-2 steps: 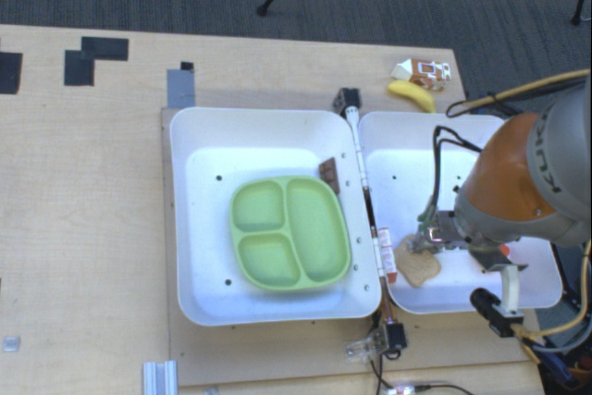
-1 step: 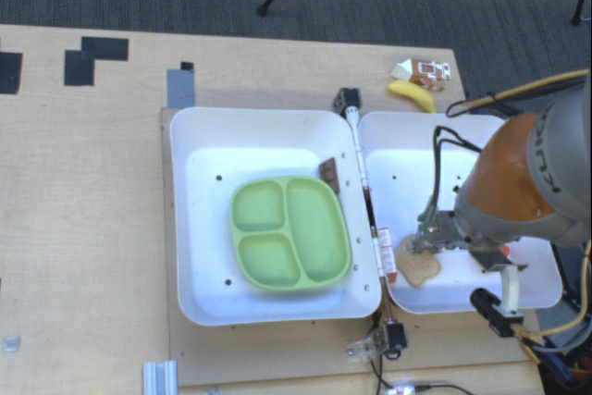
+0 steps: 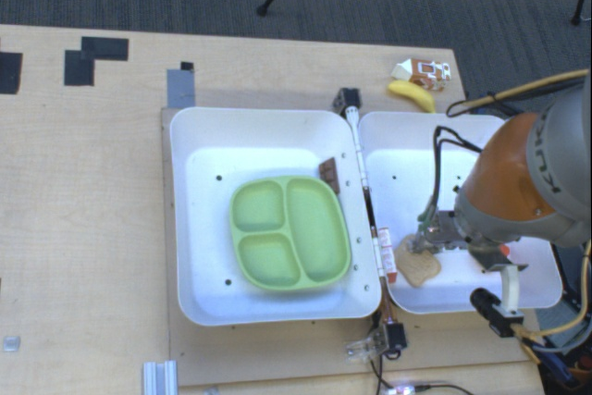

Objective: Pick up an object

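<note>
A tan, flat, bread-like object [image 3: 419, 269] lies in the near left corner of the right bin [image 3: 407, 162]. My gripper [image 3: 431, 239] hangs right over the object's far edge, below the grey wrist and the orange band. Whether it touches the object cannot be made out. A small brown piece [image 3: 328, 169] rests in the left bin beside the central divider. A green divided plate [image 3: 289, 233] lies in the middle of the left bin [image 3: 199, 199].
A white and red packet [image 3: 386, 256] sits on the divider between the bins. A yellow banana [image 3: 411, 93] and a small carton [image 3: 425, 69] lie on the bench behind the right bin. Cables trail at the front right.
</note>
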`<state>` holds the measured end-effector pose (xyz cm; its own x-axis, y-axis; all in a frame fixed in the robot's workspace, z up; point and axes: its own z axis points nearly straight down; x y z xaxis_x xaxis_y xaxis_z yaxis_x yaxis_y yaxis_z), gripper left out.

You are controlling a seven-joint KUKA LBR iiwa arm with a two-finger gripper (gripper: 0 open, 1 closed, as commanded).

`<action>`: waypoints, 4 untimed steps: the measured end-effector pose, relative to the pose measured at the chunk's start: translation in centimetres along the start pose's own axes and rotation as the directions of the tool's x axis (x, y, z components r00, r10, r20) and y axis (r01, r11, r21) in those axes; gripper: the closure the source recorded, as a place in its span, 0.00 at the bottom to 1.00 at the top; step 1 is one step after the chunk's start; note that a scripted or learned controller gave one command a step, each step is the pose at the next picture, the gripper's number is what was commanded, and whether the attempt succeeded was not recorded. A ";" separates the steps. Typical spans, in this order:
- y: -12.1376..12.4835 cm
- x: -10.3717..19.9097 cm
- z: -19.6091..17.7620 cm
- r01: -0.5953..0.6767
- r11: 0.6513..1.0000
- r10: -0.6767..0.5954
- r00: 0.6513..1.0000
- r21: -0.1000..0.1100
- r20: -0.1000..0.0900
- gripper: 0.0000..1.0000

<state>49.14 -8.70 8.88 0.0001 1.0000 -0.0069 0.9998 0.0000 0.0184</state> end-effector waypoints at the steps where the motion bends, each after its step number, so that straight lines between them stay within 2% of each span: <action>1: 0.0 0.1 0.0 -0.001 1.000 0.001 1.000 0.000 0.001 1.00; 4: 0.0 0.0 0.0 0.001 1.000 -0.001 1.000 0.000 0.001 1.00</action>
<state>49.14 -8.66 8.87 -0.0007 1.0000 -0.0075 0.9998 0.0008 0.0182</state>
